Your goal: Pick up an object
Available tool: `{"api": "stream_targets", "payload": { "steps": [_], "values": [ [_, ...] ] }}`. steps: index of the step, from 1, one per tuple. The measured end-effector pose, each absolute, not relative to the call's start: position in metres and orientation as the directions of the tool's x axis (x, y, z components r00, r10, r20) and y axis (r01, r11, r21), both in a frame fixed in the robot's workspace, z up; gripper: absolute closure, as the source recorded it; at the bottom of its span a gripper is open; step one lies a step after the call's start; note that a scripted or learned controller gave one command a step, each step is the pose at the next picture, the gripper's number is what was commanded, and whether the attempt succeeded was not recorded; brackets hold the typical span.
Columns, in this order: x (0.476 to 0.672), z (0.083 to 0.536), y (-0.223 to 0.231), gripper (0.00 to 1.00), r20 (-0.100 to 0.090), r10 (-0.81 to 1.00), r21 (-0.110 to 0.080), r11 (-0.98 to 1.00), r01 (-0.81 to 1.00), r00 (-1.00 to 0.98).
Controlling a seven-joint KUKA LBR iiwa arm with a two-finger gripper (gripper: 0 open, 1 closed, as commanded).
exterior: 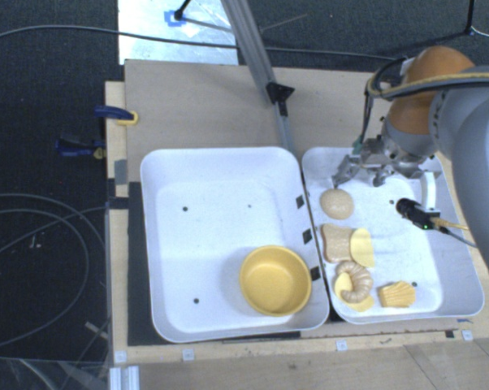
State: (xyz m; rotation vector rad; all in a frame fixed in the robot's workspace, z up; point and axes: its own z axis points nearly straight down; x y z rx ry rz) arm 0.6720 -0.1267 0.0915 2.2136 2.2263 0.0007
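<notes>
Dark carpet and loose cables ring the surface (204, 104) as the arm hangs over the right bin (460, 291).
Claw (366, 171) hovers at the far end; whether it is released or clenched, I cannot tell. Just below it lies a round bun (337, 204), likely the target; beyond that sit more pastries (354, 283), and a yellow bowl (275, 279) well off in the left bin (196, 177). Arm's bulk hides the bin's right rim.

camera view | fixed above counter (204, 104) | looking down at a slant | far enough back to take in left bin (179, 177), right bin (460, 287) and dark floor (41, 55) | arm (464, 112) entering from right
</notes>
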Motion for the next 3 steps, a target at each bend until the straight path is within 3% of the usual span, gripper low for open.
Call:
{"api": "stream_targets", "payload": {
  "steps": [1,3],
  "values": [
    [0.673,0.104,-0.127,1.0,-0.002,1.0,0.006,0.008,1.0,-0.008],
    [0.662,0.224,-0.126,1.0,-0.002,1.0,0.009,0.005,1.0,-0.005]
  ]
}}
